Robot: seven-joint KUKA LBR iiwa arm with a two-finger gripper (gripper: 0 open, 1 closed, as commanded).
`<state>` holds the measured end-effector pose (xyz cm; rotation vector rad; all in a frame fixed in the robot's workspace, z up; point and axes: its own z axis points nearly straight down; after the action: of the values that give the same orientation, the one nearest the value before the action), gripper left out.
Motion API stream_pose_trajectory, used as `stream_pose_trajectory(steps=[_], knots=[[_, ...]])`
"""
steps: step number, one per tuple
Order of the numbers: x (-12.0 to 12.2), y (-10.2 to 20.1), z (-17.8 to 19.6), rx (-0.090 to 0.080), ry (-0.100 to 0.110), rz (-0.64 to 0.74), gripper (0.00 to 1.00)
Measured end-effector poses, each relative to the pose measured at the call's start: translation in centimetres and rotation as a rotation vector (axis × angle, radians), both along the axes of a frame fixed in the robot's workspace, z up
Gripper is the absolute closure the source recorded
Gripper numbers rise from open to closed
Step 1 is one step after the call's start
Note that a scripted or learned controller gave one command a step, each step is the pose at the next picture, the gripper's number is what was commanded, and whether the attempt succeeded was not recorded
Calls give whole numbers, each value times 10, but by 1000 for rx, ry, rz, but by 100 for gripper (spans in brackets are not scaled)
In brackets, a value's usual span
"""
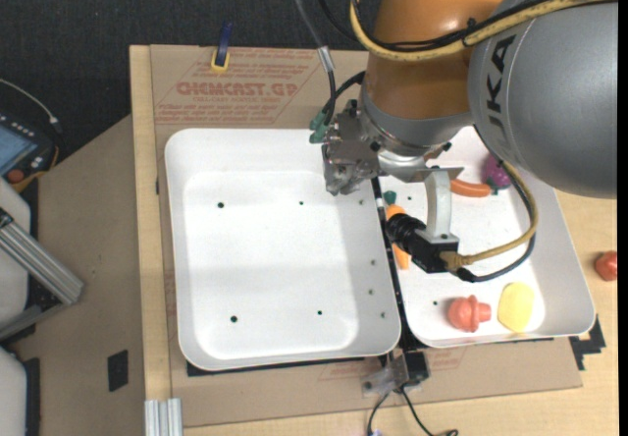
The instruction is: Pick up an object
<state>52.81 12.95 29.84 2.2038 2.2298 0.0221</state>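
Observation:
My gripper hangs below the orange wrist band, over the far right corner of the left bin, close to the divider between the bins. The right bin holds a yellow lump and a red-pink toy near its front edge. An orange stick-shaped piece and a purple item lie further back, partly hidden by the arm. A small orange piece and a tiny green bit sit by the divider, just right of the gripper.
The arm's big grey and orange body covers the back of the right bin. A black cable fitting hangs over the divider. An orange object lies outside the right bin on the bench. Brown cardboard lies under both bins.

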Motion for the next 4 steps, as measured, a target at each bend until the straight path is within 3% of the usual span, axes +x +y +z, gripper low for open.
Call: stream_pose_trajectory(steps=[1, 4], knots=[[18, -29, 32, -6, 8, -14, 100], [18, -27, 60, -7, 4, -9, 100]])
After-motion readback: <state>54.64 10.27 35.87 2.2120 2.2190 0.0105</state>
